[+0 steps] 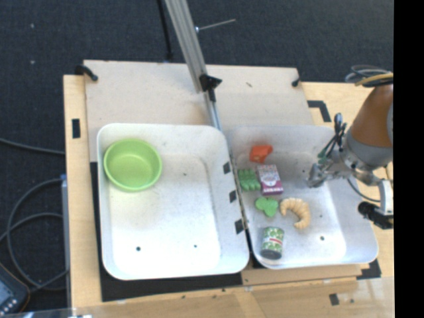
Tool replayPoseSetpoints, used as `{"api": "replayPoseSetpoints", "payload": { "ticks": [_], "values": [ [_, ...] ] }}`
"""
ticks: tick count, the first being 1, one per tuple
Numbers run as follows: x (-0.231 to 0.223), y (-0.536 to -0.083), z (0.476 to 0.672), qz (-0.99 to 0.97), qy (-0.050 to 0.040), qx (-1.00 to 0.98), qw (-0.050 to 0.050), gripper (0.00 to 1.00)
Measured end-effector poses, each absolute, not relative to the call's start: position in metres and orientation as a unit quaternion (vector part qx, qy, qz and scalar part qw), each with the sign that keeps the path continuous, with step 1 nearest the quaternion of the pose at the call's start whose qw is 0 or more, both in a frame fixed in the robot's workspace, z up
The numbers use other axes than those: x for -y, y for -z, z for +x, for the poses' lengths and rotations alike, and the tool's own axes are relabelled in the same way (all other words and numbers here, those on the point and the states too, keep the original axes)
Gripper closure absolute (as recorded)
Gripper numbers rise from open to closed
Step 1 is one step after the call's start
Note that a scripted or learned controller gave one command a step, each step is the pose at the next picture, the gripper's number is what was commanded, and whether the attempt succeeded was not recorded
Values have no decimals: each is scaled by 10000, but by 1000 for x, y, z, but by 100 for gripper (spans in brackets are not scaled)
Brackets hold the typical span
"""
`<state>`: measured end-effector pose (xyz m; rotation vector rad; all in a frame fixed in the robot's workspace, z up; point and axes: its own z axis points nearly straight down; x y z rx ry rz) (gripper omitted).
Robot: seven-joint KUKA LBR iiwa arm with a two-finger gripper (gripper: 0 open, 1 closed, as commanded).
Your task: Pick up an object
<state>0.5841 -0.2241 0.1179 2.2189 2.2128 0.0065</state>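
The right bin holds an orange piece, a pink-and-white carton, a green block, a green clover-shaped piece, a tan croissant and a small green can. My gripper hangs over the right part of this bin, to the right of the carton and above the croissant, with nothing seen between its fingers. The arm, with its orange band, comes in from the right edge.
The left bin holds a light green bowl in its far left corner. A slanted metal pole rises behind the bins. Cables lie near the arm at the right.
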Motion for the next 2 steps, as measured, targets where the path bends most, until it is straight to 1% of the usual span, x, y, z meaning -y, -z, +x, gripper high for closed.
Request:
{"api": "replayPoseSetpoints", "payload": {
  "ticks": [1,2],
  "values": [
    [221,-172,595,7059,-18,-7083,34,100],
    [222,-221,597,7059,-16,-7083,33,100]
  ]
}}
